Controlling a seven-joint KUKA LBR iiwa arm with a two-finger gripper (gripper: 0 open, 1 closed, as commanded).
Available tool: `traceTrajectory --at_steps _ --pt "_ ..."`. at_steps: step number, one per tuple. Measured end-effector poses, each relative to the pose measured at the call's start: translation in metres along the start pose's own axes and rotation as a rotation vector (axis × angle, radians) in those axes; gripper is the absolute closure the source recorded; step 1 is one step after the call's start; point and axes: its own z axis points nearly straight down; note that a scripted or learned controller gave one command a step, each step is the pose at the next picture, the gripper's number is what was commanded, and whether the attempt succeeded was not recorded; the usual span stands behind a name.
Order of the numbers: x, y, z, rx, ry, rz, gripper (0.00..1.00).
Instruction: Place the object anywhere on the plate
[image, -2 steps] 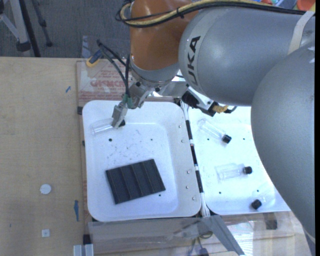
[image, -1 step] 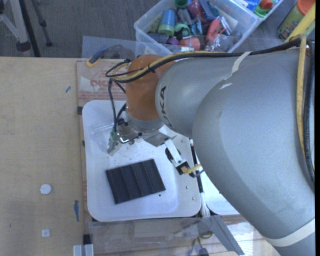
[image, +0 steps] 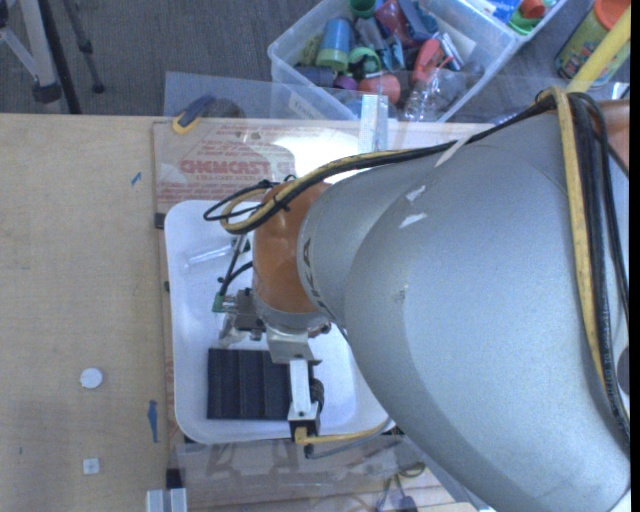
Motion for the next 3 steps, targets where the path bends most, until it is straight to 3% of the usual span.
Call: traceTrajectory --at_steps 1,2,3 --pt "-0.003 0.002 -0.01 -0.001 -0.002 0.006 1.0" --pt "0.006 -0.037 -0.125 0.017 -0.003 -0.212 1.0" --pt "0.006 -0.036 -0.134 0.015 -0.003 -0.211 1.0"
